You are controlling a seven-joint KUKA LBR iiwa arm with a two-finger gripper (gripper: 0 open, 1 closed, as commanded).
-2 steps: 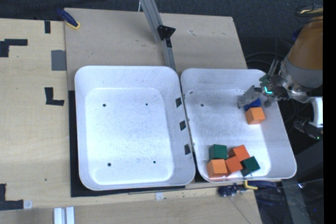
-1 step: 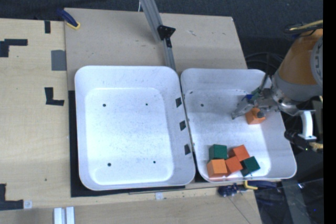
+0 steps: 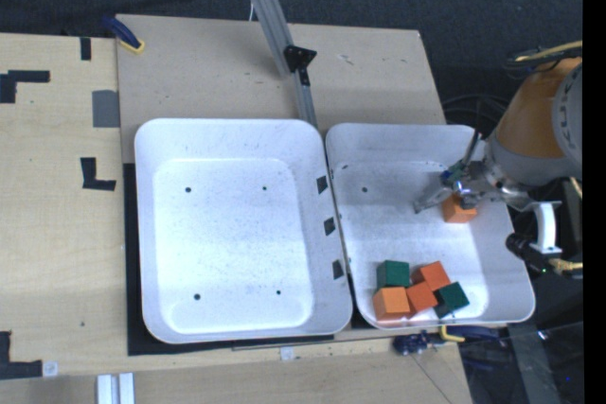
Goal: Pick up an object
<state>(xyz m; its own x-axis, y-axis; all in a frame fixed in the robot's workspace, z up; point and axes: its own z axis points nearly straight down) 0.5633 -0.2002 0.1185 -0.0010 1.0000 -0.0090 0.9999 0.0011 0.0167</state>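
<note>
The bench (image 3: 265, 71) carries two shallow white bins side by side, the left bin (image 3: 151, 203) lying bare across its speckled floor and the right bin (image 3: 398, 156) holding all the blocks. A grey metal post (image 3: 270, 5) slants down from the top of the view and ends near the far corner where the two bins meet. The arm (image 3: 540, 128), grey with its orange band, reaches in from the right over the right bin's outer rim, and the gripper (image 3: 461, 192) hangs at the right side of that bin, toward the far half. An orange block (image 3: 461, 211) sits directly under the gripper tip, touching or nearly touching it; the view is too small and blurred there to tell how far the gripper is spread or whether it grips the block. This block lies close to the bin's right wall, with open white floor to its left and toward the far wall. Near the front wall a cluster of blocks lies packed together: a dark green block (image 3: 393, 274), an orange block at the front (image 3: 391, 301), a red-orange block (image 3: 434, 276), another red-orange one (image 3: 421, 296) and a second green block (image 3: 453, 298), all touching or just beside each other, well apart from the block under the gripper.
</note>
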